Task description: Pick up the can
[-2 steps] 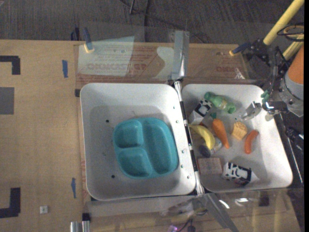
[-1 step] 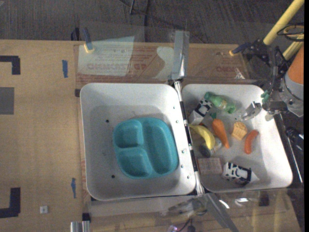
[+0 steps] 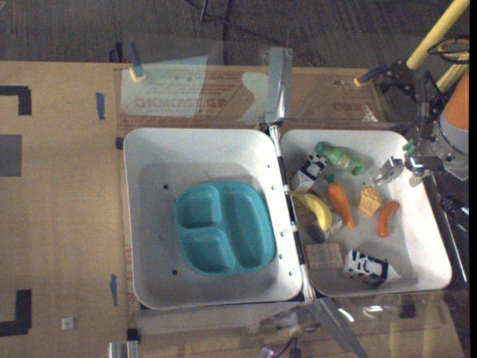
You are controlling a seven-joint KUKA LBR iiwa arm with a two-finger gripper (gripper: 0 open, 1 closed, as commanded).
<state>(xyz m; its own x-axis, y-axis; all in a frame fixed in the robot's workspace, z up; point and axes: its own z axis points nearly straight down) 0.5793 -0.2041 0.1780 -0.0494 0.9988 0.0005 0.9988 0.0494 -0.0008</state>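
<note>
Two bins sit side by side below me: the left bin [image 3: 141, 200] carries just a teal divided plate [image 3: 223, 228], and the right bin [image 3: 425, 237] holds all the clutter, so that is where the work lies. The thing I take for the can [image 3: 320, 234] is a small dull grey shape near the divider, tucked under the lower end of the banana [image 3: 317, 209], with the carrot [image 3: 340, 203] just beside it and a brown block [image 3: 323, 256] touching it from below. It is mostly hidden, so I offer that identification as a guess. Being wedged like that, it will probably not come up cleanly; a descent there risks catching the banana or carrot instead. The gripper [image 3: 390, 171] hangs over the right bin's far right part, near the rim, well apart from the can, with an orange sausage [image 3: 387, 218] nearer to it than the target. It is too small and blurred for me to tell whether the claw is apart or together, and I see nothing held in it. By my reckoning the pick has not begun: the arm [image 3: 456, 125] needs to travel leftward across the bin before lowering.
</note>
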